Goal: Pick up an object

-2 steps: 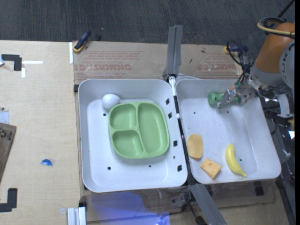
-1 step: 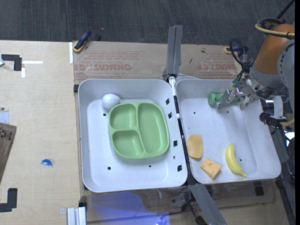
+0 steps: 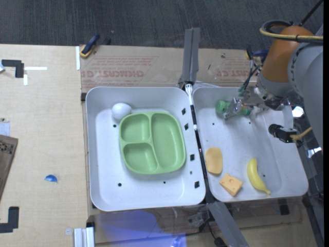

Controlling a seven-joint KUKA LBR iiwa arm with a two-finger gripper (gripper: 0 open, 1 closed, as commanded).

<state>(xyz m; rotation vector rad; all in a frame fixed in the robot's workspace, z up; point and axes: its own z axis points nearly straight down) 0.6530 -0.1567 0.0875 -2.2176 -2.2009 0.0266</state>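
My gripper (image 3: 232, 110) hangs low over the back left of the right bin (image 3: 288, 153), coming in from the right on the grey arm. A small green object (image 3: 221, 106) lies right at its tip, touching or nearly touching it; whether it is gripped does not show. In the front half of the same bin lie a yellow banana (image 3: 257, 176), a cheese wedge (image 3: 231, 184) and an orange-yellow oval piece (image 3: 214, 160).
The left bin (image 3: 100, 153) holds a green divided plate (image 3: 152, 141) and a white egg-shaped object (image 3: 121, 109) at its back left. A raised divider (image 3: 193, 117) with a grey post separates the bins. Cardboard lies behind them.
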